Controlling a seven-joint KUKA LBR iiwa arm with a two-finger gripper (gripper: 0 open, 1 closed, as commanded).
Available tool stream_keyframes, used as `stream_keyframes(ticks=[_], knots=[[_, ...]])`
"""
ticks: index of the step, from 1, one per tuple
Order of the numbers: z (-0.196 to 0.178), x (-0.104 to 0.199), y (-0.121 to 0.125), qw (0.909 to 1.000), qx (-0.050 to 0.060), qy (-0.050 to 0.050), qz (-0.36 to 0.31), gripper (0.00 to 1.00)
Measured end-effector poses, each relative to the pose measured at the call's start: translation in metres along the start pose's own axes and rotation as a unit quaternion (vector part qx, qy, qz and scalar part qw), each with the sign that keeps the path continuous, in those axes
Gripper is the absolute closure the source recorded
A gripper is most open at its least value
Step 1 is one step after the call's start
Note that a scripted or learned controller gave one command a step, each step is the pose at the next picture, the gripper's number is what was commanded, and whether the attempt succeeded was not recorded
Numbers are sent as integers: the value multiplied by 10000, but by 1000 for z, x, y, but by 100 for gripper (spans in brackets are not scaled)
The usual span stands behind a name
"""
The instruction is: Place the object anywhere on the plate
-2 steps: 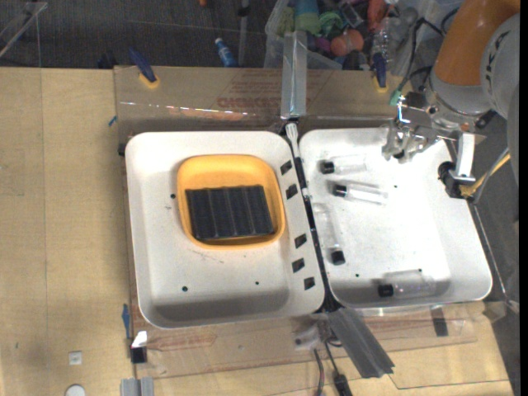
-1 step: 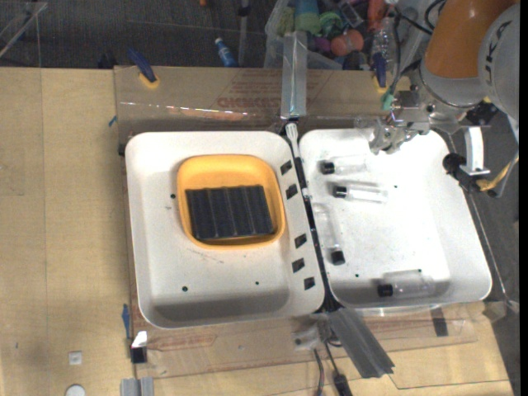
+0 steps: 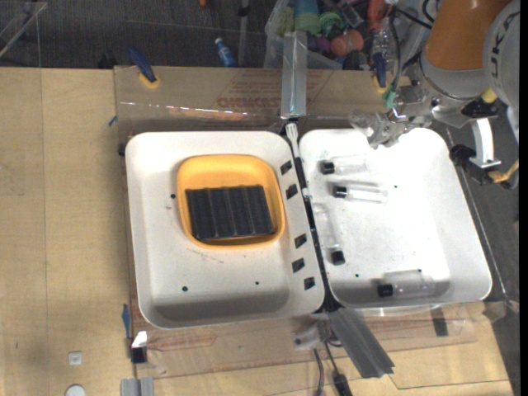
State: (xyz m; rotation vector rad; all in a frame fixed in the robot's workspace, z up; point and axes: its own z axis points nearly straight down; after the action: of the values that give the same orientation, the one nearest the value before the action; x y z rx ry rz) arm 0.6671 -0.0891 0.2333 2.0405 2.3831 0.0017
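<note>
Camera position: fixed above the bench (image 3: 58, 221)
Facing: slanted downward
Covers: left bin (image 3: 157, 295), right bin (image 3: 462, 262)

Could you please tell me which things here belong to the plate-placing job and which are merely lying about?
Job: yellow plate with the dark ridged block on it; pincer over the right bin.
Lying about: clear syringes, crate of toys, blue clamp.

plate (image 3: 229, 172) in left bin (image 3: 148, 221) | grooved block (image 3: 228, 211) on plate | clear tubes (image 3: 359, 192) in right bin (image 3: 429, 221)
</note>
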Motion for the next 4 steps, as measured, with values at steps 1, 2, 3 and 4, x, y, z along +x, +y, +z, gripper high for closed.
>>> stream_keyframes(ticks=[1,2,3,4], knots=[[-22,3,1,9976,-5,-1,-696,100],[-41,-2,0,9946,-4,-3,-1035,100],[-70,-37,-5,9728,-12,-4,-2315,100],[-105,-76,-11,9358,-21,-10,-3526,100]])
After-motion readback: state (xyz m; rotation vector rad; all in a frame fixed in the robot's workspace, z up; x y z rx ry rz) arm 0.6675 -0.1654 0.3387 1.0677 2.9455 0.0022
